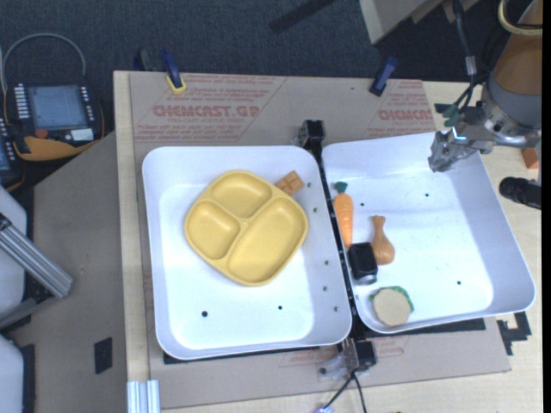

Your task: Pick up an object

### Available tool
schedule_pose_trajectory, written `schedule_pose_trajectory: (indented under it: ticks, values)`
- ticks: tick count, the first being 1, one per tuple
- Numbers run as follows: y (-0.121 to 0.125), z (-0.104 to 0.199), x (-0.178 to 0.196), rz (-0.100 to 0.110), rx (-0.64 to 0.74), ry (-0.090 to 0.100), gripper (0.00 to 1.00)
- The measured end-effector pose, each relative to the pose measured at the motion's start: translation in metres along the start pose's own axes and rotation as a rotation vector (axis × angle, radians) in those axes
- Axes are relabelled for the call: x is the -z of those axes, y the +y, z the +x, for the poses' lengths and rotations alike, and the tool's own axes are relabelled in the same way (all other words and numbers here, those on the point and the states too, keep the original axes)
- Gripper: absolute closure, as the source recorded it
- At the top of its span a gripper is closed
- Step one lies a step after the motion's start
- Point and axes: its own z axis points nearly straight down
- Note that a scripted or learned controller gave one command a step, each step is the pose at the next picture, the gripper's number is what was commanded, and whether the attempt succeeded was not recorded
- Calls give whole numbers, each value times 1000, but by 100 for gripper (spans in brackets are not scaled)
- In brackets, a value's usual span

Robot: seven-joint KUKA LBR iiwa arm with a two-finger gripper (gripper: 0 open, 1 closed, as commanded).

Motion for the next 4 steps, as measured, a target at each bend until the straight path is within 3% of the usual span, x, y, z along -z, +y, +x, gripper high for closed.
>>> schedule_pose_trajectory:
  ticks: [3, 4]
  values:
    - [-30, 166, -22, 8, 5, 4, 100]
    - [-47, 220, -12, 7, 5, 4, 100]
